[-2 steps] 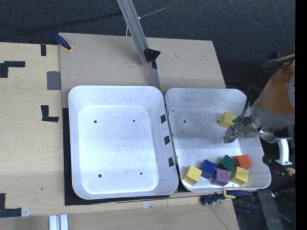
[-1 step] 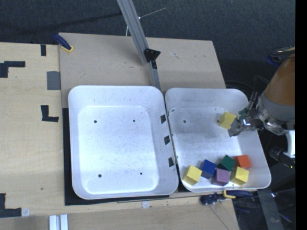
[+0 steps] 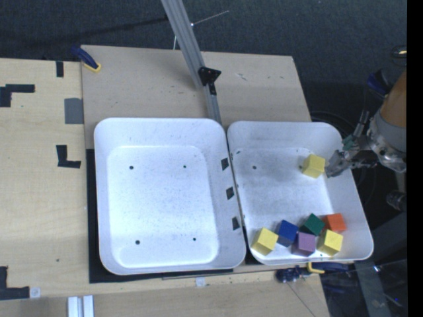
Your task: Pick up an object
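Blocks cluster at the right bin's (image 3: 264, 132) near edge; one yellow block (image 3: 313, 166) sits apart, just left of the claw (image 3: 338, 162). Claw opening: cannot tell. Centre over this isolated block before closing.

Grey arm (image 3: 390, 134), orange band

Speckled matt white plastic bins (image 3: 162, 134) on pale wood bench (image 3: 39, 210)
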Tool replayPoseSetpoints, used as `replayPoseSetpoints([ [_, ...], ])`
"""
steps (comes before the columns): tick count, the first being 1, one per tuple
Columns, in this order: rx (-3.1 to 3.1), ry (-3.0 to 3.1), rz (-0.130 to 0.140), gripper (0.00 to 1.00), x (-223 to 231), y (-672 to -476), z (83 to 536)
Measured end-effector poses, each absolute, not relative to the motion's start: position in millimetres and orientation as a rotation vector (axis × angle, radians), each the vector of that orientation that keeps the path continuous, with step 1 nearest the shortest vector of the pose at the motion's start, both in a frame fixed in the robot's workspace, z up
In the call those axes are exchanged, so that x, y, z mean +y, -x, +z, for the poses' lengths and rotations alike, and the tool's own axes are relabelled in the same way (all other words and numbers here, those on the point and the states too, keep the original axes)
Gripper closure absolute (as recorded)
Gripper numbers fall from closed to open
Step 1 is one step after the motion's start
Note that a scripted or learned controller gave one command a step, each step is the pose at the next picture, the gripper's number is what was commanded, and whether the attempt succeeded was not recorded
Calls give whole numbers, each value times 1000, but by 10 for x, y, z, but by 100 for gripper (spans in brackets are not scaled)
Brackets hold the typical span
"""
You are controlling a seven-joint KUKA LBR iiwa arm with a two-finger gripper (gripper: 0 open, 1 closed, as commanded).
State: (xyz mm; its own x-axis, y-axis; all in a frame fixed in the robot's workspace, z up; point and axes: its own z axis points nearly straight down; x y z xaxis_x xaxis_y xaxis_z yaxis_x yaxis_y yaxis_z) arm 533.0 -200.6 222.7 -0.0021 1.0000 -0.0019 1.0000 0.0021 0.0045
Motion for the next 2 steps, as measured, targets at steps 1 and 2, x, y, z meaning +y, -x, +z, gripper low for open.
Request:
replayPoseSetpoints([
  [1,2230,-2213,3,100,-1473,-5497,2330],
  [2,2231,-2213,3,100,-914,-5721,2412],
])
